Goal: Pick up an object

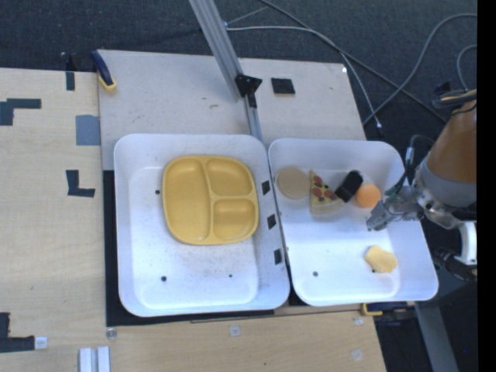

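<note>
On the tabletop [178,103], the left bin [139,285] carried a yellow divided plate [210,198] near its middle. The right bin [341,281] held a tan round disc [293,182] at its upper left, then a toy pizza slice [324,194] just beside it, a black block [348,184], an orange ball [368,195] and, lower down and apart from these, a yellow chunk [381,260]. The gripper [381,217] hung over the bin's right side, just below the ball, with nothing visibly between its fingers, and whether they stood apart or together could not be told.
</note>
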You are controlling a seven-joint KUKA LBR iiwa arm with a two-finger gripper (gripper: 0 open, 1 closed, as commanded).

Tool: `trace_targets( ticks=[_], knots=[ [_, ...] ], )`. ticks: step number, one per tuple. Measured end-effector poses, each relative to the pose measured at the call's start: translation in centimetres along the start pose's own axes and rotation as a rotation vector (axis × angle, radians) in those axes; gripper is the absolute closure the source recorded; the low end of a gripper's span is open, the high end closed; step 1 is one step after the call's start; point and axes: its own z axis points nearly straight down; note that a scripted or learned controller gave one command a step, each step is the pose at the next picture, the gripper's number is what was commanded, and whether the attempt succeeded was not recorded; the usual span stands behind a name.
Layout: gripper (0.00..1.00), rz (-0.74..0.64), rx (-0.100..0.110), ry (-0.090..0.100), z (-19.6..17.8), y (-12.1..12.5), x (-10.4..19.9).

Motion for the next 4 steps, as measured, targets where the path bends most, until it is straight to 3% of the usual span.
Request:
trace_targets(
  ticks=[2, 4],
  knots=[
    [1.0, 0.0, -0.002, -0.001, -11.0, -0.2, 0.0],
    [1.0, -0.005, 0.003, 0.003, -11.7, -0.2, 10.6]
  ],
)
